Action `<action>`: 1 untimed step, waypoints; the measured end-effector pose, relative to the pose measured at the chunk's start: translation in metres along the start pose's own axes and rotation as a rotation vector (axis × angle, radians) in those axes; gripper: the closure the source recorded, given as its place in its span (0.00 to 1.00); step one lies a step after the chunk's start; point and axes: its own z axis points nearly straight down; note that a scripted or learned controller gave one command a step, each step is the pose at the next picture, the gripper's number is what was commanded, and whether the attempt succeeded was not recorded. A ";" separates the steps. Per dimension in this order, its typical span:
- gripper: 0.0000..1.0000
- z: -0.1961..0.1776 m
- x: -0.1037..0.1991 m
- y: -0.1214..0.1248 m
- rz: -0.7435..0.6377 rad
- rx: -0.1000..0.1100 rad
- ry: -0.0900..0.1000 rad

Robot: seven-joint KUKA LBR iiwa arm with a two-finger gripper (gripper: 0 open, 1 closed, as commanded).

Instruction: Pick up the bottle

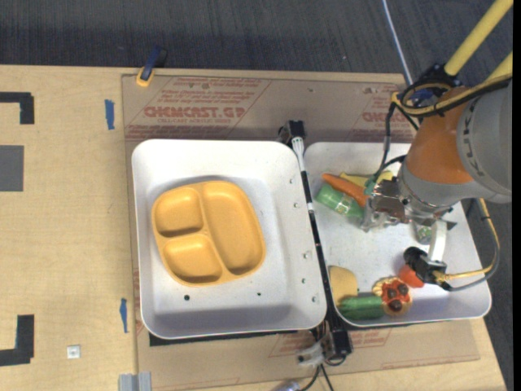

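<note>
The bench (65, 218) is covered by a cardboard sheet bearing two shallow white bins side by side. The left bin (163, 300) holds one item, a yellow divided tray (207, 230), lying flat near its centre. The right bin (472, 300) holds the clutter: a green bottle (338, 200) lying on its side in the upper left part, an orange carrot-like piece (346, 186) resting across its upper edge, a pale rounded item (342, 281) and a green cucumber-shaped item (361, 305) at the near wall, and a small orange and red toy (395, 293) beside them.

The arm (456, 149) reaches in from the right and stands over the right bin. The gripper (389, 210) is low in that bin, just right of the bottle's nearer end. Whether the jaws are parted or closed cannot be told; the wrist body hides them.

Assessment: the step in hand appears to be the approach to the grasp. The bottle lies on the bin floor, to the left of the jaws and not between them, so it is not held. The next move calls for a short shift leftward to centre over the bottle's body, with the jaws set across its narrow width. The carrot piece touching the bottle is a likely obstruction and could be caught instead.
</note>
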 end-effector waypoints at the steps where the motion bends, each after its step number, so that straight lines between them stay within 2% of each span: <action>1: 1.00 0.016 -0.020 -0.050 -0.521 -0.009 -0.004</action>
